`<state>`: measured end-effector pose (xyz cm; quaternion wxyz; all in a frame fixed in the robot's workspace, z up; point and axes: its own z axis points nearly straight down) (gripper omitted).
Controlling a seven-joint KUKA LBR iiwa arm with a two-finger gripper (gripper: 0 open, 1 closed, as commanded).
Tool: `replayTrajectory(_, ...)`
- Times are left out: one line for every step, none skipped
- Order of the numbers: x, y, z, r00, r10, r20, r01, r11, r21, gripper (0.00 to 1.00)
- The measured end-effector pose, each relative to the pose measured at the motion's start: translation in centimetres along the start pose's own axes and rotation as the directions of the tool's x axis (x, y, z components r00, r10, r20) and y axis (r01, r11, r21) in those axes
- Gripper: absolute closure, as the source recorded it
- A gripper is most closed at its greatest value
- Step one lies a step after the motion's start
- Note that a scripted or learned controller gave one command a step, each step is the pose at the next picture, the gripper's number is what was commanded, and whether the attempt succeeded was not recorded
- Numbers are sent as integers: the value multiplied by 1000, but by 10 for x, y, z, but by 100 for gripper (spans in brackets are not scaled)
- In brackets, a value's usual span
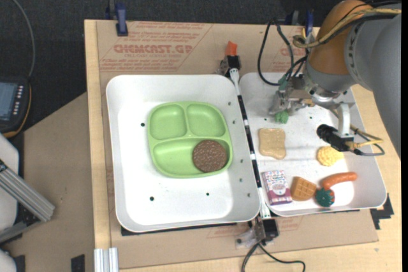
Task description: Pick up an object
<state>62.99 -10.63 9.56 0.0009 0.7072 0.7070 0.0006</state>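
Dark carpet lies around the tabletop [159, 48], which is covered in brown printed paper and carries two shallow white bins side by side. My arm [376, 54] reaches in from the right of the view and bends down over the far end of the right bin [303, 159].

The left bin [127, 137] holds a green divided plate [185, 121] with a round brown cookie [210, 155] in its near right compartment. Everything else is in the right bin: a slice of toast [273, 143] near the middle wall, a pink box [275, 186] and a small waffle [303, 188] at the near end, an orange carrot [339, 179] and a yellow piece [329, 156] toward the outer side, and a green ball [325, 198] just beside the waffle.

My fingers [282, 108] hang at the far left part of the right bin, and from this slant I cannot tell whether they are wide or narrow. A small green piece [281, 116] lies right at their tips, on the near side, between them and the toast. I judge that to be the thing to take, since it is the closest by far. It is too small for me to read its long axis, so the move turns on coming straight down over it, not on reaching sideways.
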Motion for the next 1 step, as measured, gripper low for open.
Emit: replayTrajectory(64,23,-96,1000,-7,-1,7,1000,-9,100)
